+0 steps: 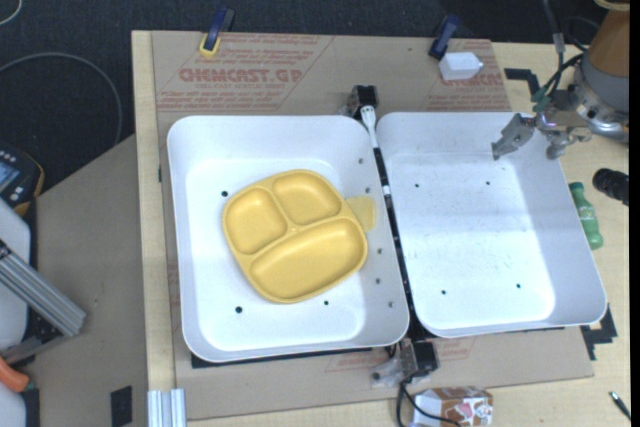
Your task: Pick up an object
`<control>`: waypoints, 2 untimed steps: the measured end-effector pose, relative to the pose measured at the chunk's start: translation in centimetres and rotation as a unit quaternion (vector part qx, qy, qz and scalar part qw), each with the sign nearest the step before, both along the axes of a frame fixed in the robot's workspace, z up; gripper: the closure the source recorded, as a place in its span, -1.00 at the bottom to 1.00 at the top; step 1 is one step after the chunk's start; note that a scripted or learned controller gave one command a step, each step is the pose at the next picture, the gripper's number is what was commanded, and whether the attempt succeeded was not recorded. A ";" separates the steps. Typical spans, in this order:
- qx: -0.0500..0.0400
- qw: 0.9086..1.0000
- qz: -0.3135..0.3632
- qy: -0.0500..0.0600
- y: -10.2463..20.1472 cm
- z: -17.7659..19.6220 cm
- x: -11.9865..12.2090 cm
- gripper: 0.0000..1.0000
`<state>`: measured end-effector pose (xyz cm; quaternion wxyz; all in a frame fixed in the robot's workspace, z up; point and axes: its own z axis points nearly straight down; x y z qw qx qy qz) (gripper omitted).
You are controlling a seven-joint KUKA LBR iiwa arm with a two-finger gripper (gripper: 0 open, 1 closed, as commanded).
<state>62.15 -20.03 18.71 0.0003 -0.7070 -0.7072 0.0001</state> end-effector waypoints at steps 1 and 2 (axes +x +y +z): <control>0.002 1.000 0.003 0.001 9.4 6.2 -7.0 -1.00; 0.000 1.000 0.003 -0.005 14.3 15.1 -9.7 -1.00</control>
